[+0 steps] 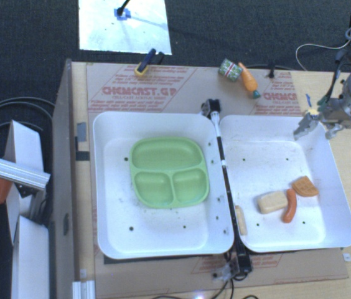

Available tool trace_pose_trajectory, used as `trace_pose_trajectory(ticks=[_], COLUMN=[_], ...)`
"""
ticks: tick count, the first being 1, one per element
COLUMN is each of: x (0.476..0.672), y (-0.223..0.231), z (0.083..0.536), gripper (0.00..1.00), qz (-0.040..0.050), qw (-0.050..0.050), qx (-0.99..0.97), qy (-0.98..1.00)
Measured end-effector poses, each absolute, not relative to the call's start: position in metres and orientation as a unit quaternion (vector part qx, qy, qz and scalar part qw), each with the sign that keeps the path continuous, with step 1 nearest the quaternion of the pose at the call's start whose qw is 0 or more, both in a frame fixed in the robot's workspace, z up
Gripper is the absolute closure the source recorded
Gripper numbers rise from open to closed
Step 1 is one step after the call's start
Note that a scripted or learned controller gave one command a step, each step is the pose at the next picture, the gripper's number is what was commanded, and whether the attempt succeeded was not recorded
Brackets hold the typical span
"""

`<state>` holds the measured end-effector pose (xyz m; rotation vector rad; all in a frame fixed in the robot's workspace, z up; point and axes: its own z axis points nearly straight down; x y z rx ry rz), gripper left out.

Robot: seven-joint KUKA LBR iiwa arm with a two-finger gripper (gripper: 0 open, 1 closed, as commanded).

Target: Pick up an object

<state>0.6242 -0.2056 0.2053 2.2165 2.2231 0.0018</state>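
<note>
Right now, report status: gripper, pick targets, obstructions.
Gripper over right bin's far right corner, nothing between fingers. Orange sausage, tan block, orange wedge clustered near front right. No obstruction between.

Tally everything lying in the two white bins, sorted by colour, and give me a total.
Green: 1, the divided plate in the left bin.
Orange: 1, the wedge-shaped piece in the right bin.
Red-orange: 1, the sausage.
Pale yellow: 1, the block.
Tan: 1, the small stick by the divider.
Total: 5
</note>
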Motion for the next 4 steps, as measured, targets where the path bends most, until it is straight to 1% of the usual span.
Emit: trace_pose_trajectory(ticks=[1, 2, 3, 4], x=[0.581, 0.543, 0.525, 0.515], y=[-0.206, -0.207, -0.191, -0.18], z=[0.087, 0.181, 0.088, 0.09], gripper=[0.0, 0.0, 0.0, 0.0], qz=[0.0, 0.0009, 0.0019, 0.0035], qw=[0.0, 0.003, 0.006, 0.012], qx=[0.707, 0.707, 0.707, 0.707], qy=[0.707, 0.707, 0.707, 0.707])
